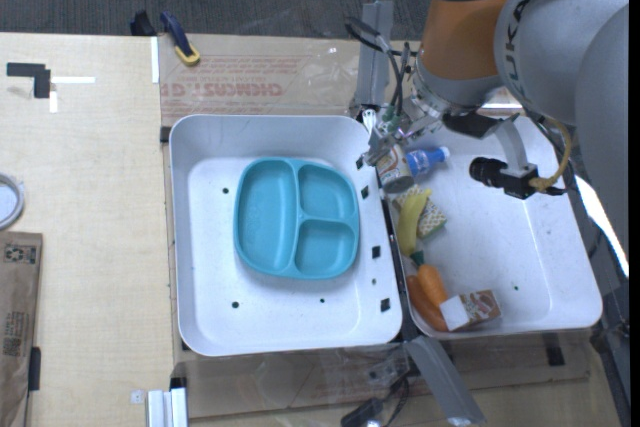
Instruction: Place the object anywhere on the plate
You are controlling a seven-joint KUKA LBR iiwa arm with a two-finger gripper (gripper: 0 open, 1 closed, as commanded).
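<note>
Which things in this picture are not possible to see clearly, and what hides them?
- Pincer: small and cluttered by cables; open or shut is unclear.
- Bottle: partly covered by the wrist; its label is too small.
- Carrot: lower end behind the small box.
- Right bin: upper right corner under the arm.

Setting: robotics lab
Evidence: KUKA arm (560, 25) over white bins (200, 215); plywood bench (80, 175); tape roll (8, 203); clamp (178, 37)

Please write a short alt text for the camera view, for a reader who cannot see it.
A grey robot arm reaches from the right, its gripper low over the right bin near a small bottle, banana and carrot. A blue divided plate lies in the left bin.
</note>
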